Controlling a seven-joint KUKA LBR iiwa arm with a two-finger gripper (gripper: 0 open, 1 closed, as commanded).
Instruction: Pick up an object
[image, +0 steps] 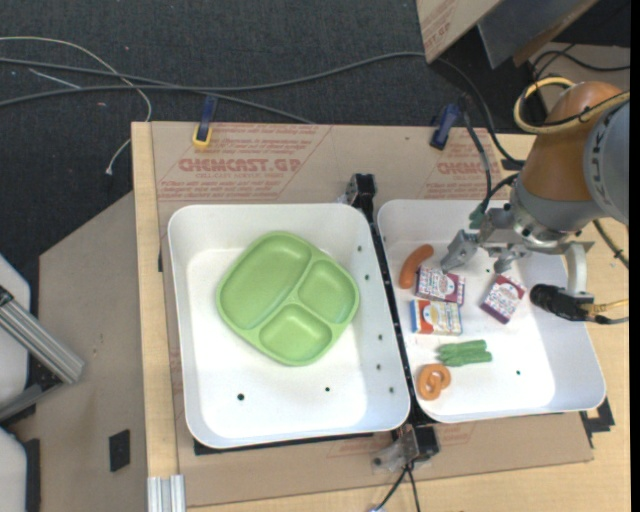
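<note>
**Gripper spread above right bin, nothing held**

Gripper (478, 256) sits over the upper part of the right bin (570, 385), fingers apart, nothing between them. Left finger (458, 250) hangs near the orange sausage toy (414, 265), which lies at the bin's 10 o'clock. Right finger (503, 262) points down toward the purple packet (503, 298), just above it; contact can't be confirmed from this angle.

Other items in the right bin:
- purple-and-white carton (440, 286), at 4 o'clock from the sausage toy, just beside it
- white-and-blue carton (437, 317), directly at 6 o'clock of the first carton, touching or nearly so
- green bean pod toy (464, 352), near bin centre
- orange pretzel toy (433, 381), at 7 o'clock from the pod, close to the bin's left wall

Left bin (200, 400) holds a green three-compartment plate (288, 297), tilted diagonally, roughly centred.

Arm (565, 150) enters from 2 o'clock, orange band visible above the wrist.
</note>
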